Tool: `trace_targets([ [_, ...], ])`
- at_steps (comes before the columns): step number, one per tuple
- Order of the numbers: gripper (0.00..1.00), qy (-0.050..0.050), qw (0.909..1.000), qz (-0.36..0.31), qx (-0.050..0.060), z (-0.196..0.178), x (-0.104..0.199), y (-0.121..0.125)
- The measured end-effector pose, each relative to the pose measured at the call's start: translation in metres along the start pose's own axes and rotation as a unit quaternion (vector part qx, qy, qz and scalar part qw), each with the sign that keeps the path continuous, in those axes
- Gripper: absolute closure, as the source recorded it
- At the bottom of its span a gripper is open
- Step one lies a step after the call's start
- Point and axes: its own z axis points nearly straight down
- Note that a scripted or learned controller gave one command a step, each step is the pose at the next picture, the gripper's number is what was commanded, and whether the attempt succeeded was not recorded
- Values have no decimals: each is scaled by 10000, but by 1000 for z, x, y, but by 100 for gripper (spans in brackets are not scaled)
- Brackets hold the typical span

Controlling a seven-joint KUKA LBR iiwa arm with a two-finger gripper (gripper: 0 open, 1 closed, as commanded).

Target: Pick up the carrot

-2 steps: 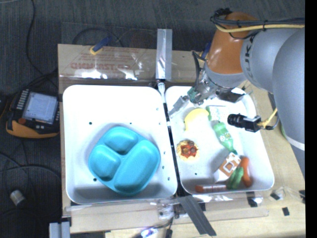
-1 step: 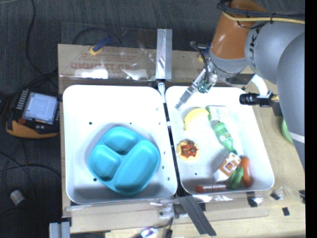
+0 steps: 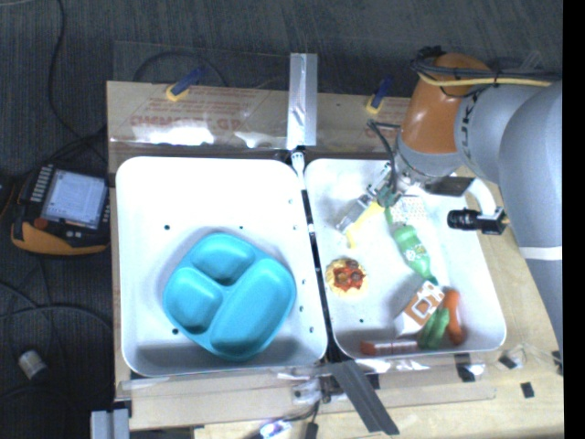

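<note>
The carrot [image 3: 452, 311] lies in the lower right corner of the right bin [image 3: 340, 179], its orange body slanted, touching a green vegetable-shaped toy [image 3: 437, 326] on its left side and just beside a small orange-and-white carton [image 3: 421, 304]. That crowding likely means a grasp has to come down on the carrot's free right flank or upper end, or neighbours get nudged.

The pincer [image 3: 384, 193] sits high in the same bin, near its upper middle, well apart from the carrot; whether its tips are spread or closed I cannot tell. Just below it lie a yellow and grey utensil [image 3: 358, 214] and a green bottle [image 3: 411, 248], with a round red and yellow food toy [image 3: 346, 276] lower left.

The left bin [image 3: 146, 190] holds a blue compartment plate [image 3: 229, 292]. Judging by this, the approach to the carrot is not yet made.
</note>
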Motion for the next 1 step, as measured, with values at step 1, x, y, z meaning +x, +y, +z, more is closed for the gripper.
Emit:
trace_targets([
  [1,0,-68,9979,-649,-59,-1,44,-25],
])
